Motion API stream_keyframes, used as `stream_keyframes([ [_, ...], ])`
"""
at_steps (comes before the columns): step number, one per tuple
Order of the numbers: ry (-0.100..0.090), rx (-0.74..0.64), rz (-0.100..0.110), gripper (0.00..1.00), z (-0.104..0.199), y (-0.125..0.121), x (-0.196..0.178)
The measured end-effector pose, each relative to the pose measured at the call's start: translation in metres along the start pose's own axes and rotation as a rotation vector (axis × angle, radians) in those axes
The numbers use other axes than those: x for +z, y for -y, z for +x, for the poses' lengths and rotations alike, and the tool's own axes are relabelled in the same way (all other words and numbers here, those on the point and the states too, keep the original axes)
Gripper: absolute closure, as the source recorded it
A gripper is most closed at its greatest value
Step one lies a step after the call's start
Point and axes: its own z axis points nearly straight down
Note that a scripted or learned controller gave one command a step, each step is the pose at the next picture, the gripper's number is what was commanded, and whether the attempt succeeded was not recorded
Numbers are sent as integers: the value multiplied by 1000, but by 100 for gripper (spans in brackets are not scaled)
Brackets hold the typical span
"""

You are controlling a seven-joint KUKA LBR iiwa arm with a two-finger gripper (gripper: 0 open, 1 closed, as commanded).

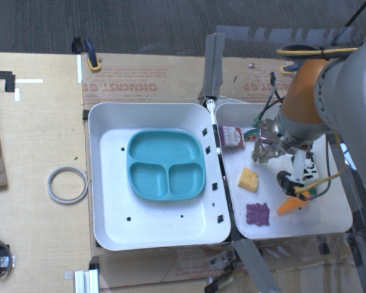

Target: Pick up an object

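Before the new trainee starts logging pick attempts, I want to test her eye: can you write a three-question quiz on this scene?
1. True or false: the teal divided plate lies in the left bin.
2. Which item lies nearest the gripper? A) purple toy B) yellow cheese wedge C) tape ring
3. Fill in: the orange carrot lies in the ____ bin.

Key: 1 true; 2 B; 3 right.
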Motion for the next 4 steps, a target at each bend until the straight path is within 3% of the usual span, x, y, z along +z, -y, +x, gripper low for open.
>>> stream_keyframes([
  [1,1,-64,-4,0,-90,5,-145],
  [2,-1,276,1,0,-36,33,-11],
  [3,0,413,-1,0,-79,27,-111],
  [4,-1,828,3,0,-54,53,-10],
])
